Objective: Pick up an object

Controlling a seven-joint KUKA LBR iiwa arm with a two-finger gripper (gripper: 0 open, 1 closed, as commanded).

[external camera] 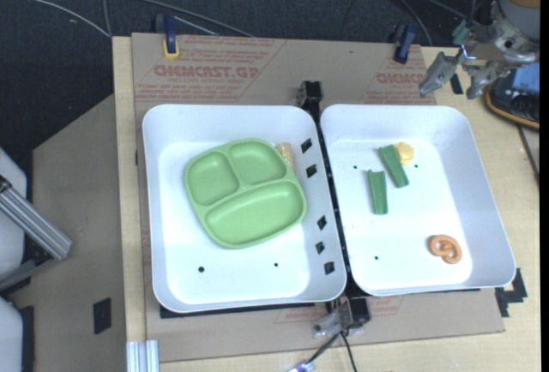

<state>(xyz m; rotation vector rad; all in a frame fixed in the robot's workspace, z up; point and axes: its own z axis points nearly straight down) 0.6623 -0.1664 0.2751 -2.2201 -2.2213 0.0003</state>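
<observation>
Left bin (pixel 163 190): green divided plate (pixel 245 203) lying flat near the middle, its two small compartments toward the far side, the large one nearer the camera. A small tan item (pixel 285 154) sits just beside the plate's far right corner, too small to identify.

Right bin (pixel 480 190): green strip (pixel 377 191), long axis running far-to-near, almost straight. Just beside it, second green strip (pixel 395 165), tilted, far end leaning left, near end right. Yellow piece (pixel 404 153) touches its far end. Pretzel-shaped toy (pixel 445 249) well apart, toward the near right corner.

End effector (pixel 446 75) above the counter (pixel 257 70), beyond the right bin's far right corner, holding nothing; whether its fingers are apart or together, cannot tell.
</observation>
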